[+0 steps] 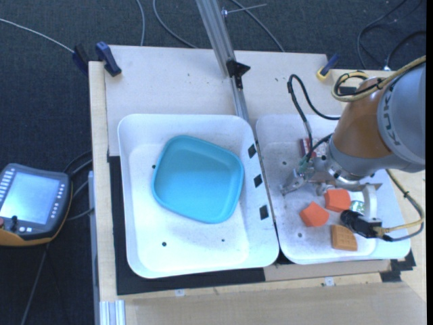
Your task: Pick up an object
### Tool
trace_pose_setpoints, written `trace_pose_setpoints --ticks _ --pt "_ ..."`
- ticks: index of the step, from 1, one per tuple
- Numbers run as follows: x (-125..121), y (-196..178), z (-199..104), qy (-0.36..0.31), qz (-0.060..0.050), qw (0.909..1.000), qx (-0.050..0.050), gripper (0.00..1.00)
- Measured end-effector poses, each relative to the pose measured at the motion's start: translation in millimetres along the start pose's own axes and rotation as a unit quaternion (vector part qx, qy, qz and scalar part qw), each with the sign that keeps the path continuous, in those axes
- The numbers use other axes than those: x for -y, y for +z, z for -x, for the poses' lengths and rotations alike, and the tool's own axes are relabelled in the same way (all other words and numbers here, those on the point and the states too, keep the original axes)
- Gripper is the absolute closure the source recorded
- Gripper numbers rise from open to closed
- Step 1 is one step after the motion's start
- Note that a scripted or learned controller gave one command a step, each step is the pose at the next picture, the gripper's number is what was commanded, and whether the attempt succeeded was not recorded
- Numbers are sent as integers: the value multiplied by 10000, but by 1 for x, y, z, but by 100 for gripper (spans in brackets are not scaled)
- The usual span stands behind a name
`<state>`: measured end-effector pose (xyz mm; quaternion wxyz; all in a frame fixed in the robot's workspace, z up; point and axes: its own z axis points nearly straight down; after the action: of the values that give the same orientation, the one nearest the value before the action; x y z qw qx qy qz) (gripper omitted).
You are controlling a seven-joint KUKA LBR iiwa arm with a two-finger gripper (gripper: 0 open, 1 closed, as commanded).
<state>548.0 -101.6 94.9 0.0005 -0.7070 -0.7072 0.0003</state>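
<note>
The gripper (pixel 298 180) is seen low in the right bin (pixel 270 141); whether anything is held cannot be told. Two orange blocks (pixel 314 214) lie just beside, and could be nudged away rather than grasped.

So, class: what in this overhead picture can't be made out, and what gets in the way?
- Tool: open or shut unclear; too small, partly under the arm.
- Right bin: far right part covered by the arm.
- Orange blocks: any others under the arm unknowable.
</note>
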Motion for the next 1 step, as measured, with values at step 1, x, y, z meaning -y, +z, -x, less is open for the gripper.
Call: trace_pose_setpoints --ticks 1 --pt "-1 -11 0 0 10 10000 0 100"
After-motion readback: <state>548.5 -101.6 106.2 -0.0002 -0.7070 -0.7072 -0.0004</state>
